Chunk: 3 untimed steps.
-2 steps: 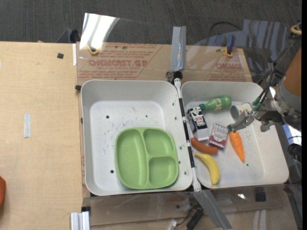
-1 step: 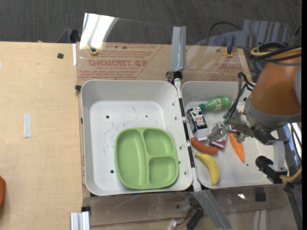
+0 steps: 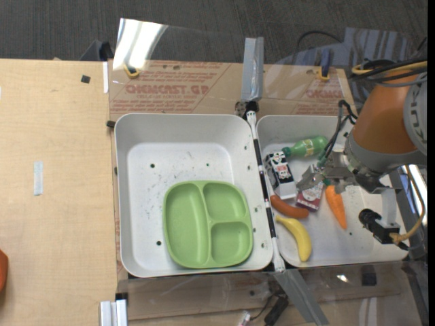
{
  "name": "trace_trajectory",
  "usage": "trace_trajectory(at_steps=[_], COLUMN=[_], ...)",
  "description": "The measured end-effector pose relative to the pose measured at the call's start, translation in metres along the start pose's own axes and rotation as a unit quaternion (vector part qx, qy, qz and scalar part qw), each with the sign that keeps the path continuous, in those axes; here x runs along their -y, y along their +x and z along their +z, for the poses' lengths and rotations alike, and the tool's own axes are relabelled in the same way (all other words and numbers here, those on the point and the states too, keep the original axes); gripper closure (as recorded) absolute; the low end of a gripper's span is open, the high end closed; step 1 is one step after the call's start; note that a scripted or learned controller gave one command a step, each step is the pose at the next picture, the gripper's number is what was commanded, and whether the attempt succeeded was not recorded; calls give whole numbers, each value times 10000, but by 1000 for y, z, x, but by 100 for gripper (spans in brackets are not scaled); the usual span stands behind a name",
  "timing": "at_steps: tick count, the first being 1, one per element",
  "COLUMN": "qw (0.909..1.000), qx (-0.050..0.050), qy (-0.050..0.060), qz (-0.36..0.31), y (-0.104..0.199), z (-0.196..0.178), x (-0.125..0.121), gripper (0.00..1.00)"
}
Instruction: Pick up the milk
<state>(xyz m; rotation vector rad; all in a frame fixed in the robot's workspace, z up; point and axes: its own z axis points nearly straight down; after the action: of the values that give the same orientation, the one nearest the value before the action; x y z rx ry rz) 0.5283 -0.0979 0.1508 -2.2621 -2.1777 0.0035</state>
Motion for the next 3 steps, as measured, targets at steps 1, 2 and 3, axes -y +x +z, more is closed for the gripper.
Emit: trace_trajectory(at_steps=[1,2,3], qw=[9999,9996,9993], qx=[-4,0,-4], qy=[7,2,1], qz=[167,282,-364], y=[-5,-2,-1], z=[61,60,60], x=[19,-36,30], gripper=[0,0,0])
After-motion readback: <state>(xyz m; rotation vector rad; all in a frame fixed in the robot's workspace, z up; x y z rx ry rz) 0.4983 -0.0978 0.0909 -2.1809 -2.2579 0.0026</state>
